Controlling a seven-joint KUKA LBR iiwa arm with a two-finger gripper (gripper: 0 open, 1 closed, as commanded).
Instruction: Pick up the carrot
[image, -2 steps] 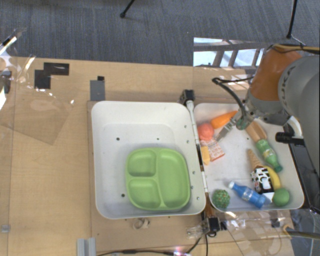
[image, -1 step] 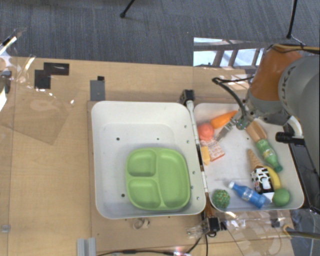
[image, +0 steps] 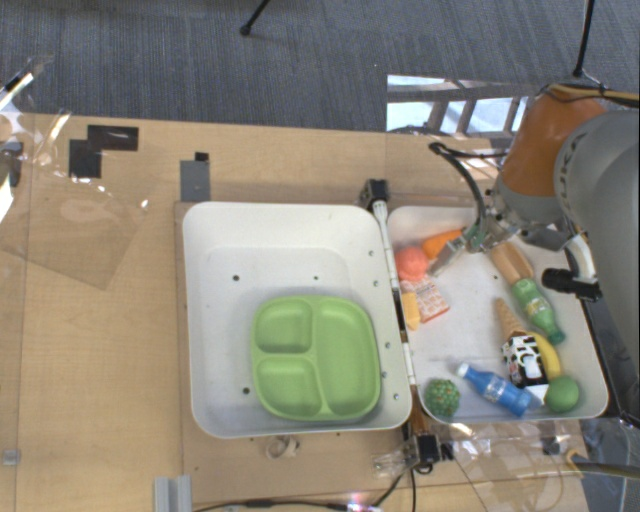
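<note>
- The surface (image: 120, 330) carries two white bins; the left bin (image: 230, 240) has a green divided plate (image: 315, 355) sitting in it.
- The grey arm (image: 590, 160) is reaching in over the right bin (image: 450, 330).
- The hand (image: 462, 245) is down at the bin's far end, right at the carrot (image: 440, 243); whether it is open or closed, I cannot tell.
- The carrot lies just beside a pinkish-red ball (image: 411, 263).
- Nearer: a blue bottle (image: 497, 389) and a green ball (image: 563, 393).

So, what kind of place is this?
Probably a robotics lab: a wooden bench carries two white bins, toy food like the carrot lies in one, and the floor is grey carpet.
</note>
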